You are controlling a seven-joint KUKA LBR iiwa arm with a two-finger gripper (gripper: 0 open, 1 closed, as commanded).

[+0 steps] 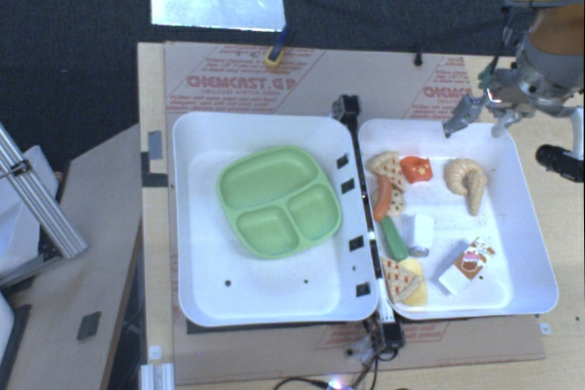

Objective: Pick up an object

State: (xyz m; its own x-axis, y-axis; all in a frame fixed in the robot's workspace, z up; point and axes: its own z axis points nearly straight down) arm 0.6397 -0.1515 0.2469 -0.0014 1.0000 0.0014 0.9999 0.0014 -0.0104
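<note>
A: How far along?

B: Nothing lifted. Jaws [483, 112] are hanging open and empty just above the right bin's [526, 224] far rim; the grasp is all still to do.

A: Count, by that bin?

B: Two bins; the left bin [196, 224] is holding one green tray [277, 199]. Inside the right bin: one croissant [466, 181], two waffle pieces [388, 167], one carrot [382, 199], one cucumber [395, 237], one tomato [416, 168], one small carton [466, 265], one white cup [422, 231].
</note>
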